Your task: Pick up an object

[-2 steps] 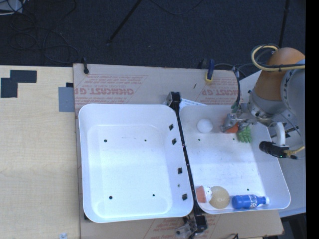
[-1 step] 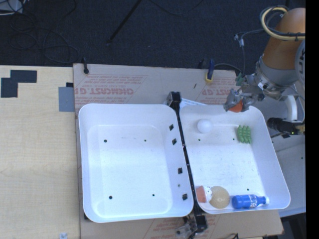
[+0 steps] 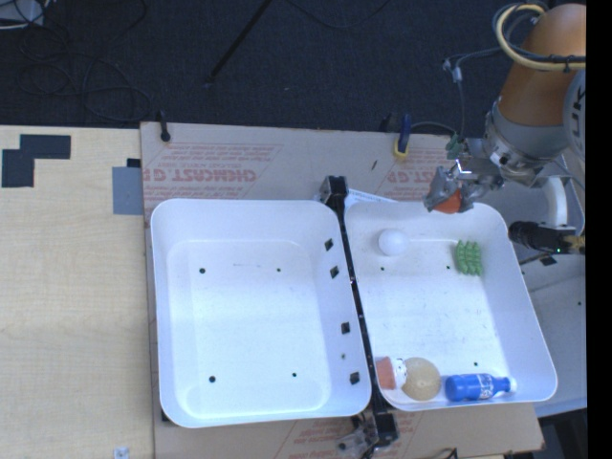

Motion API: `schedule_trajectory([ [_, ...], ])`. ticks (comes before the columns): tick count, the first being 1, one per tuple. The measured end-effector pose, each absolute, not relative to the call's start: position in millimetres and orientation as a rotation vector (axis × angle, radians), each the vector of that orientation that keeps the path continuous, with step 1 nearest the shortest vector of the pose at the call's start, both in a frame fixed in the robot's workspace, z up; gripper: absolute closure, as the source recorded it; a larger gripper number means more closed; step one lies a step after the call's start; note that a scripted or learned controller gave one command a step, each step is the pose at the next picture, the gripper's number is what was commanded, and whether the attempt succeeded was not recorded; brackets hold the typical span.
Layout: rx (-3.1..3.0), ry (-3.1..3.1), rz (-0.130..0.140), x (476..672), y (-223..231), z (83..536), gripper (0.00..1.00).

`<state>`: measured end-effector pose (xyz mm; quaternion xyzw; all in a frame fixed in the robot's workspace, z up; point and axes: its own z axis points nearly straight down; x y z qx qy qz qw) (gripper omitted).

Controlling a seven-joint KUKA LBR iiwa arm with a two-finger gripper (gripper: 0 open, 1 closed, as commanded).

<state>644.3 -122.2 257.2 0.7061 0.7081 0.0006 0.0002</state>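
My gripper (image 3: 448, 197) hangs over the far rim of the right bin (image 3: 521, 299), with the arm coming in from the upper right. A small orange-red object (image 3: 449, 203) sits between its grey fingers, lifted off the bin floor. Inside the right bin lie a white ball (image 3: 392, 242) near the far left and a green ridged piece (image 3: 468, 256) near the far right. A beige round object (image 3: 419, 379) with an orange piece (image 3: 385, 372) beside it and a blue bottle (image 3: 478, 386) lie along the near wall.
The left bin (image 3: 167, 304) stands next to the right one, with a black divider (image 3: 344, 295) between them. Both rest on a cardboard sheet (image 3: 239, 165). Cables and a yellow clamp (image 3: 403, 144) lie behind the bins.
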Motion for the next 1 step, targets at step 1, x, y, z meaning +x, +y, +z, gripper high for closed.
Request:
schedule_trajectory([
  [1, 2.227, 2.226, -0.01, 638.5, -129.1, 184.4, 1.0],
])
